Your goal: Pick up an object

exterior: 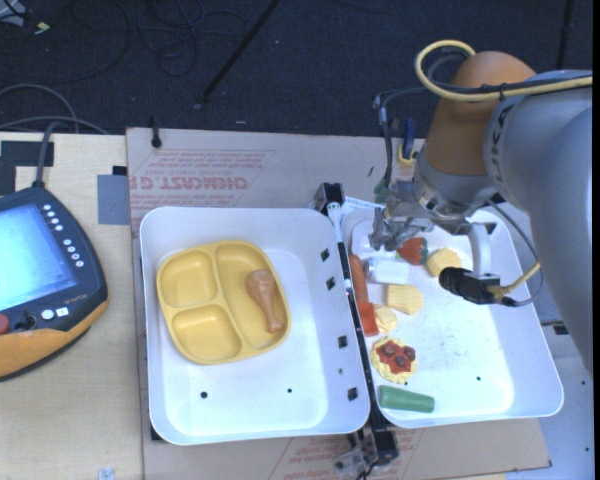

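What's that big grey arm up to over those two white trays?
The arm's gripper is down in the right bin, at the far end of a pile of toy food, near a small red piece. I see nothing between its fingers. In the left bin sits a yellow divided plate with a toy drumstick in one compartment.
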You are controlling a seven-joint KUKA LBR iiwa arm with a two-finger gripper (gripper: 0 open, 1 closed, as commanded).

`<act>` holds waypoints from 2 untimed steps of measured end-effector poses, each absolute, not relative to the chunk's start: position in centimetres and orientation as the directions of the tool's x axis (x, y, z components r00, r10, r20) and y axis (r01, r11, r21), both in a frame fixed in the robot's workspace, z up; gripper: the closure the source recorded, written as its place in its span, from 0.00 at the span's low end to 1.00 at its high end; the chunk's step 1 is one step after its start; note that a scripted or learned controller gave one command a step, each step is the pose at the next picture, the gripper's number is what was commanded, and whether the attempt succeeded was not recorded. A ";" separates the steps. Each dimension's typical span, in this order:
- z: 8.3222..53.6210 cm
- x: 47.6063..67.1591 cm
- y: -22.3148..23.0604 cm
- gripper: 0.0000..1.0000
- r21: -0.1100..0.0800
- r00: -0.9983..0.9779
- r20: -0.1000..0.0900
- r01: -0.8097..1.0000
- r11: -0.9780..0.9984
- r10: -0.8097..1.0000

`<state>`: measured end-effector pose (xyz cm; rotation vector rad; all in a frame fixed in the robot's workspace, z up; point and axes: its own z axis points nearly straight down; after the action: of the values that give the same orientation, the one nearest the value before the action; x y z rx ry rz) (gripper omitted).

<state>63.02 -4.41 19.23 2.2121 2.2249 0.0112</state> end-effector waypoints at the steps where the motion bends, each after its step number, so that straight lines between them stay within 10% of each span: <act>1: 27.5 58.4 -4.4 1.00 0.002 -0.001 0.000 1.000 0.001 1.000; 2: 35.6 52.1 1.5 1.00 0.002 -0.005 0.003 1.000 0.005 1.000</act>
<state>52.11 1.52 35.64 2.2159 2.2278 0.0051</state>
